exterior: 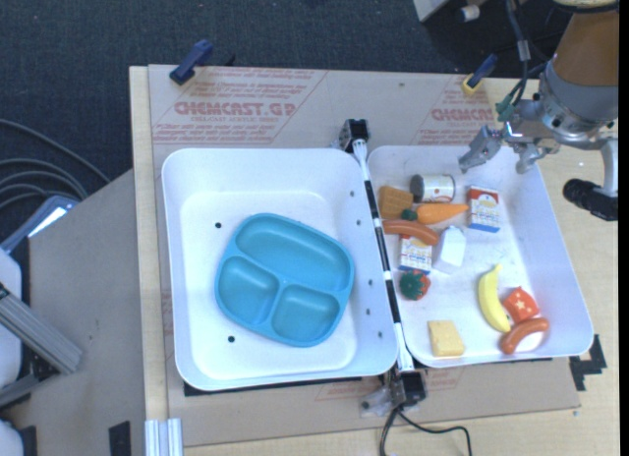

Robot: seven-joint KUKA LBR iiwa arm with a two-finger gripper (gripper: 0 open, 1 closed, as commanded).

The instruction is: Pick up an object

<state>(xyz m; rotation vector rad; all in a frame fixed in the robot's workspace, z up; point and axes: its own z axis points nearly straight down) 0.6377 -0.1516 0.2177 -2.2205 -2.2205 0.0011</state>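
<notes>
1. we see the gripper (503,148) hanging over the far edge of the right bin (562,248), near its far right corner, its two fingers spread apart with nothing between them.
2. the arm (588,61) comes in from the right, its orange band above the grey wrist.
3. the right bin holds a scatter of toy food. near its far edge lies a small can (433,187) on its side, close below the gripper but not touching it.
4. just beside the can, toward the right edge, stands a small red and white carton (484,209).
5. toward the left edge of that bin we find an orange wedge (395,199), a carrot (439,213) and a sausage (410,230) crowded together, with a white block (451,249) just beside them.
6. lower along the left edge sit a small printed box (415,255) and a red and green piece (414,286).
7. near the near edge lie a tan cracker square (445,338), a yellow banana (491,299), a red bottle-like piece (520,303) and another sausage (523,335); the banana and the red piece are just beside each other.
8. the left bin (187,248) carries a blue divided plate (284,278) about at its middle.
9. both bins rest on a brown board (246,105) printed with red lettering.
</notes>
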